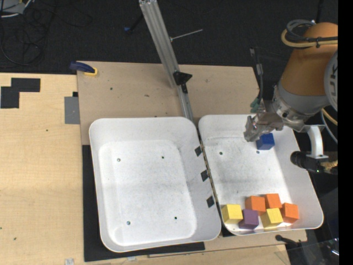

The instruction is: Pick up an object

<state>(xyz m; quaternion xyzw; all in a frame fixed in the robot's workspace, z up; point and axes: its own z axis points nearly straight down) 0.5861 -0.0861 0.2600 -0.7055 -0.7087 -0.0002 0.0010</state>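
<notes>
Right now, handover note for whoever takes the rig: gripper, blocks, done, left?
Gripper: low over the far end of the right bin, right beside the blue block. Nothing is seen between its fingers, so I would not count a grasp.
Blocks: the blue one lies alone at the far end. Two yellow blocks, three orange blocks and a purple block cluster at the near edge.
Left bin: no blocks.
Done: nothing lifted.
Left: grasp a block, probably the blue, and raise it.
</notes>
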